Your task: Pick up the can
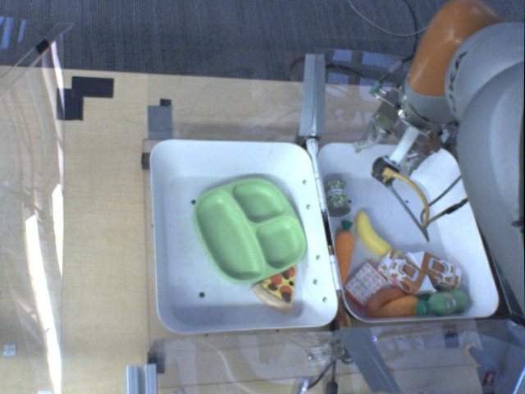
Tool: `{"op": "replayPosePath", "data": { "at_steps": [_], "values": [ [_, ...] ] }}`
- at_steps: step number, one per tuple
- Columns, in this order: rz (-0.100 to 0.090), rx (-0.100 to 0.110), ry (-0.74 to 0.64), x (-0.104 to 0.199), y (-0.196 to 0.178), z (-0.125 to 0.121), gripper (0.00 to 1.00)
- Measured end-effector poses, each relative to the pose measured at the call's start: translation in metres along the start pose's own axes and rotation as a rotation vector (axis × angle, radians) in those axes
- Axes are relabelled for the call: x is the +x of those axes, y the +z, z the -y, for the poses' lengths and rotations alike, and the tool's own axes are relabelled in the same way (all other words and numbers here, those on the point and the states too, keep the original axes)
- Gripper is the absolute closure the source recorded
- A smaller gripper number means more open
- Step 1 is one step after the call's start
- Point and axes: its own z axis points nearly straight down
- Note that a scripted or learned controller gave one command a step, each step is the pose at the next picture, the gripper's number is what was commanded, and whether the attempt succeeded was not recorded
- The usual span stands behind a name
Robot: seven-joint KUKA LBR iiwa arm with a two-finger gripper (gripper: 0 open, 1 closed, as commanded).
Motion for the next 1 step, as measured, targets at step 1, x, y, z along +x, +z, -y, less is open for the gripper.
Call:
{"op": "replayPosePath", "data": {
  "at_steps": [1],
  "values": [
    [-0.003,-0.003,0.158,-0.0445,0.0979,0.025,0.0]
  ]
}}
